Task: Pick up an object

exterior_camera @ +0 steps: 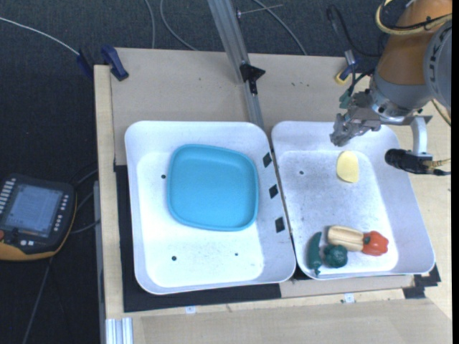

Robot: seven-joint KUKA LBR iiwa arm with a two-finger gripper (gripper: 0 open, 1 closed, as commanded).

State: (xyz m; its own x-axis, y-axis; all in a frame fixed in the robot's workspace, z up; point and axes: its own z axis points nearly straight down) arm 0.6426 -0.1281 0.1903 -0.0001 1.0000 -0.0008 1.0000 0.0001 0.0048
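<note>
The two-finger metal claw [346, 136] hangs over the far end of the right-hand shallow white plastic bin [305, 192], its dark tips pointing down near the bin's back rim. From this angle the tips are a small dark cluster, and I cannot tell whether they stand apart or closed; nothing shows between them. Above the claw sits the grey wrist, and above that the orange band of the arm [416, 34], which comes in from the right side of the bench.

Just below the claw, close to it but apart, a small pale yellow rounded piece [348, 167] lies on the bin floor. Further toward the near end of the same bin, well away from the claw, a tan roll-shaped toy with a red end [356, 239] lies on its side, and a dark green lumpy toy [326, 254] lies just beside it in the near corner.

The left-hand shallow white plastic bin [147, 213] stands edge to edge with the right one. A light blue square plastic plate with rounded corners [213, 186] lies flat in the middle of it.

Both bins rest on a pale wooden bench top [179, 84]. A slanted grey metal post [233, 34] rises from the back of the bench between the bins. Off the bench to the left, a handheld control pendant with a screen [32, 213] lies on the dark carpet [43, 120], with cables running across the floor.
</note>
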